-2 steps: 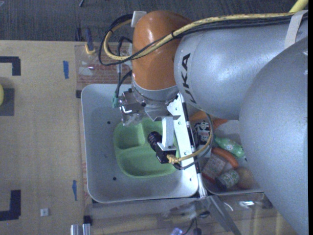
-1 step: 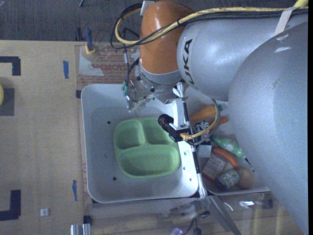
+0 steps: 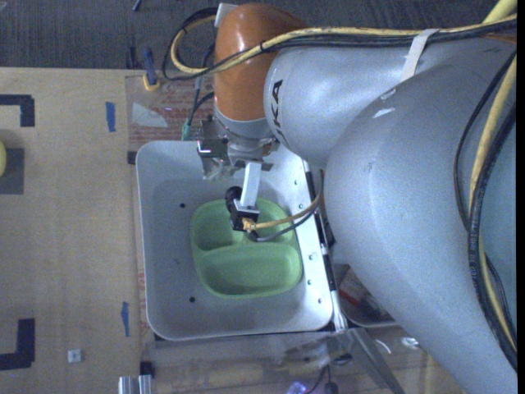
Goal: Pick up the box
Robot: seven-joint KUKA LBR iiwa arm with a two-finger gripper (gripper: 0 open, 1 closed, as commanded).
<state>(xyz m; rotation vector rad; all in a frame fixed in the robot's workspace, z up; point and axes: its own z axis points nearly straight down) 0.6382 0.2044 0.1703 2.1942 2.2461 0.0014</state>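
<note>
A pale green box [image 3: 246, 273] with two compartments lies flat in the white bin [image 3: 160, 220], towards the bin's right side. My gripper [image 3: 216, 168] hangs below the orange band [image 3: 238, 64] over the bin's far end, just beyond the box's far edge. Its tips are small and partly lost against the white bin wall. Nothing green shows lifted off the bin floor. The arm's grey body covers everything to the right of the bin.
The wooden bench [image 3: 66, 236] stretches left of the bin, with black corner marks [image 3: 20, 109], strips of blue tape [image 3: 111, 115] and a yellow thing [image 3: 2, 159] at the left edge. Bare bin floor lies left of the box.
</note>
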